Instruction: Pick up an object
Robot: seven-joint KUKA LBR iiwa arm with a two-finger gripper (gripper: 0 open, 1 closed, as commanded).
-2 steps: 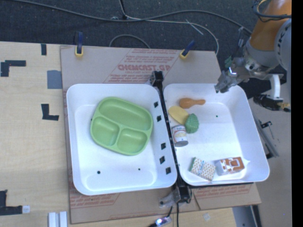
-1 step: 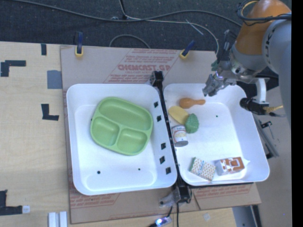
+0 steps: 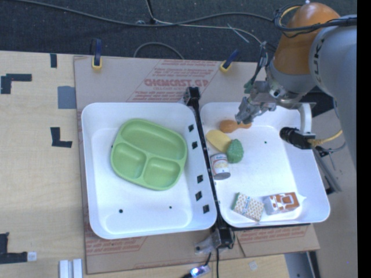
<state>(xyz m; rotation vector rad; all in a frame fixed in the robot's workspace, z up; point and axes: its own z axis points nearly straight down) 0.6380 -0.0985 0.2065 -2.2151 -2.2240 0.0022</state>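
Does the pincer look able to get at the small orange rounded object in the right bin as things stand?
Probably yes. The pincer hangs just above the small orange rounded object, with nothing lying over it. The yellow rounded object sits close on one side, which may crowd a finger.

Both bins [image 3: 93, 155] white. Divided tray [image 3: 149, 153] pale green. Round item [image 3: 228, 125] orange; neighbouring lump [image 3: 218, 139] yellow; leafy piece [image 3: 235, 150] dark green. Small can [image 3: 219, 166] silver with printed label. One packet [image 3: 248, 206] checked in pastel tones, the other [image 3: 282, 202] orange and white. Counter [image 3: 35, 155] light wood with black marks.
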